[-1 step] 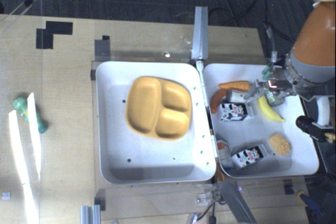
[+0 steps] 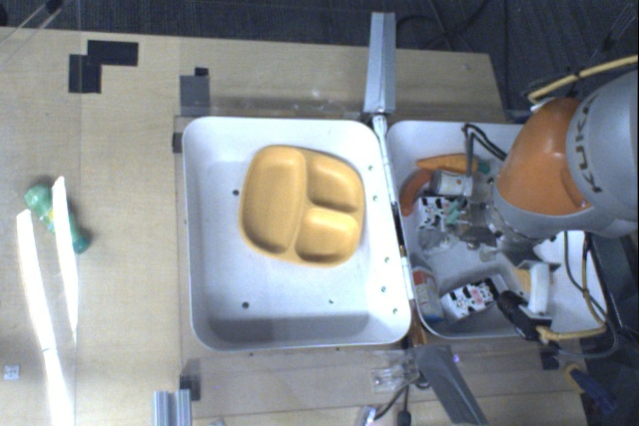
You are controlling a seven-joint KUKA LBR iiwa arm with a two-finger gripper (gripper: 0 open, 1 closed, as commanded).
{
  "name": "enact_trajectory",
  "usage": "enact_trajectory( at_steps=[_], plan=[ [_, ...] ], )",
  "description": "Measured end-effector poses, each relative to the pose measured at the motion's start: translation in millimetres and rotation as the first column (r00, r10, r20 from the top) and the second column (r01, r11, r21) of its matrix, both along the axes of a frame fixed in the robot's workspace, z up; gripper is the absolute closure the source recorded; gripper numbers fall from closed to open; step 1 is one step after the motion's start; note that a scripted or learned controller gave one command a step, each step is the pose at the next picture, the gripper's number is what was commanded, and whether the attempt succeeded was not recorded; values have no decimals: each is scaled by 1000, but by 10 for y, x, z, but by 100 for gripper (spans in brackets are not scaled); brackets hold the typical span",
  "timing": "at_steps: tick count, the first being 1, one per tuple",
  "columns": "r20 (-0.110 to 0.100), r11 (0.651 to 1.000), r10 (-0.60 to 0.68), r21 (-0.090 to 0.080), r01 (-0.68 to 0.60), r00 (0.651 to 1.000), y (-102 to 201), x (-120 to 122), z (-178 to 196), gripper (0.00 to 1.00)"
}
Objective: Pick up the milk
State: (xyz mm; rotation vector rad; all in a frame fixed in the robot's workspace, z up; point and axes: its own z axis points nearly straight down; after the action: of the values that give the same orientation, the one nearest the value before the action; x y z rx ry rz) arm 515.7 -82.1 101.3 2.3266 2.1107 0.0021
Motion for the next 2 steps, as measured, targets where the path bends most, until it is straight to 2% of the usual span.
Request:
enact_trajectory(
  at_steps=[1,2],
  plan=[
    [7,1000,28,-3,-28,1000,-823,-162,-109,0],
    [4,952,-306,0,306,952,-686,-272,1057,0]
  ],
)
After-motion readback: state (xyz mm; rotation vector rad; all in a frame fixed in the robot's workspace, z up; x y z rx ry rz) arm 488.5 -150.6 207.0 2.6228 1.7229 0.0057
